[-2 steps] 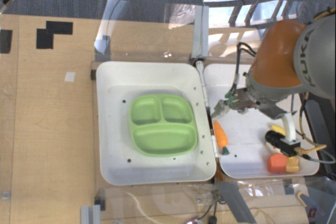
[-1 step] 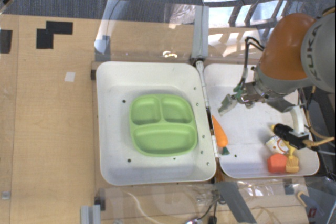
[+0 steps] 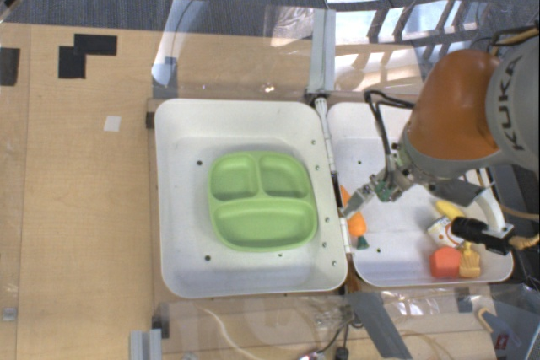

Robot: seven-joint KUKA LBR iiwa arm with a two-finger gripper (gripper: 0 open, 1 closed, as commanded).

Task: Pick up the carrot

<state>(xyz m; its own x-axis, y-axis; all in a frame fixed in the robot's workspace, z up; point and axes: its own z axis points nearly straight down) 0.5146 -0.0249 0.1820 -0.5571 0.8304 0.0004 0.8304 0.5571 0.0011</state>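
Left to right, we are viewing the left bin [image 3: 173, 181] bearing a green divided plate [image 3: 262, 200]. At the left edge of the right bin [image 3: 371, 270] the carrot [image 3: 357, 224] is lying, just below the gripper [image 3: 364, 196]; we cannot tell its state. Farther right, a yellow piece [image 3: 453, 211] and an orange-red block [image 3: 445, 262] are resting beneath the arm [image 3: 460, 110].

From my feed, the gripper [image 3: 364, 200] hangs low at the right bin's [image 3: 371, 152] left wall, just above the carrot [image 3: 357, 224]. A green divided plate [image 3: 261, 200] sits in the left bin [image 3: 181, 181]. An orange block [image 3: 444, 262] lies near the right bin's front corner.
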